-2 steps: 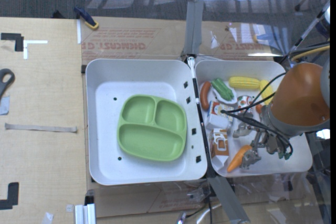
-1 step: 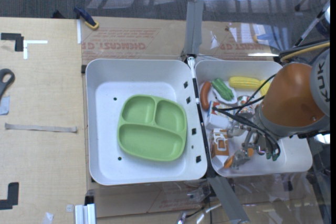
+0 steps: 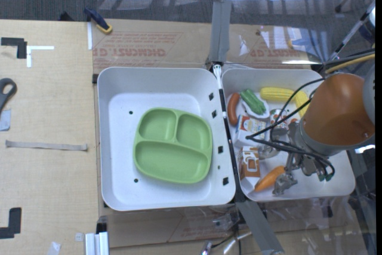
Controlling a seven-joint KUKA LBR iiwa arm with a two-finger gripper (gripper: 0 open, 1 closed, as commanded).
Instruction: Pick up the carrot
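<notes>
The carrot (image 3: 268, 179) is a small orange piece lying near the front wall of the right bin (image 3: 334, 188), slanting up to the right. My gripper (image 3: 286, 183) hangs low over the bin at the carrot's right end, touching or almost touching it. The arm's orange band (image 3: 337, 110) and dark cables hide the bin's right part. I cannot tell from this view whether the carrot is gripped.
Also in the right bin are a yellow corn cob (image 3: 277, 93), a green vegetable (image 3: 253, 101), a red sausage (image 3: 233, 107) and printed packets (image 3: 250, 163) just left of the carrot. The left bin (image 3: 113, 128) holds a green divided plate (image 3: 174, 145).
</notes>
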